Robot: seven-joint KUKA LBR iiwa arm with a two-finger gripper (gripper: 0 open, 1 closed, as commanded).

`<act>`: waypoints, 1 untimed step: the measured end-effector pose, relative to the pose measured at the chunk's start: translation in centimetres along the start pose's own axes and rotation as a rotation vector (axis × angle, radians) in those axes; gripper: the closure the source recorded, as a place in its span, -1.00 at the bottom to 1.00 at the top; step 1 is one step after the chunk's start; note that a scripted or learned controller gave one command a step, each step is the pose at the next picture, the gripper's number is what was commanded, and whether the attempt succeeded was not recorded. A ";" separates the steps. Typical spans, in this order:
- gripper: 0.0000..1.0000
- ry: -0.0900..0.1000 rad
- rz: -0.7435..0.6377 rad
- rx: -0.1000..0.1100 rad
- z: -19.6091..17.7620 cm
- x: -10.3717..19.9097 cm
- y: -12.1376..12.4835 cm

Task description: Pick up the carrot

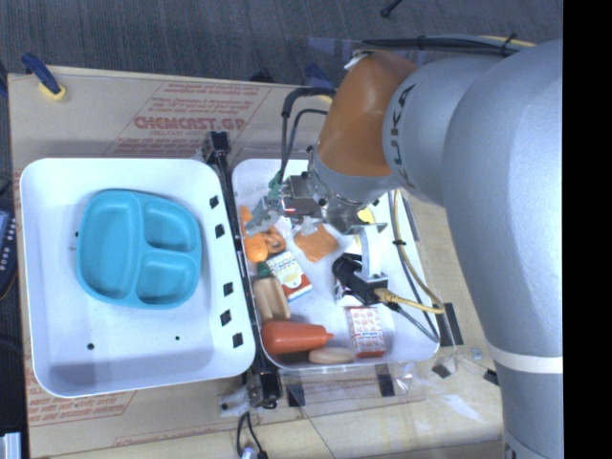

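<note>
The carrot [259, 250] lay in the right bin [421, 342], crowded by a small carton [288, 274], orange slice [316, 245] and red sausage [295, 336], with the claw [287, 202] just above it, grip state impossible to tell.

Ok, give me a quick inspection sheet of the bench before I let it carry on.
Surface: cardboard-covered bench with two white bins, left bin and right bin.
Job's things: carrot, orange, at the right bin's left side.
Clutter: blue divided plate in the left bin; sausage, small carton, red-and-white packet.
Claw: claw low over the right bin, near the carrot; grip unclear.
Cables: yellow-tipped cable across the right bin.
Surroundings: dark carpet.
</note>
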State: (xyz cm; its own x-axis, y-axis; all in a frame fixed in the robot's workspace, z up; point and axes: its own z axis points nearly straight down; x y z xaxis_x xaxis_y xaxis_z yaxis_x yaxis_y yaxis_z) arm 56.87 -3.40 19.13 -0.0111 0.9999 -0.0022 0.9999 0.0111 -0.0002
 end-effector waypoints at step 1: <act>-1.00 -0.002 0.152 0.002 9.5 -6.3 2.1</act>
State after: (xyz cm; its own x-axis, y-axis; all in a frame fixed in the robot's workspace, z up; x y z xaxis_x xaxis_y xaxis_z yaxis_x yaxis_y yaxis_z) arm 59.08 -9.70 9.66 0.1401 0.9901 -0.0040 0.9901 -0.1402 -0.0021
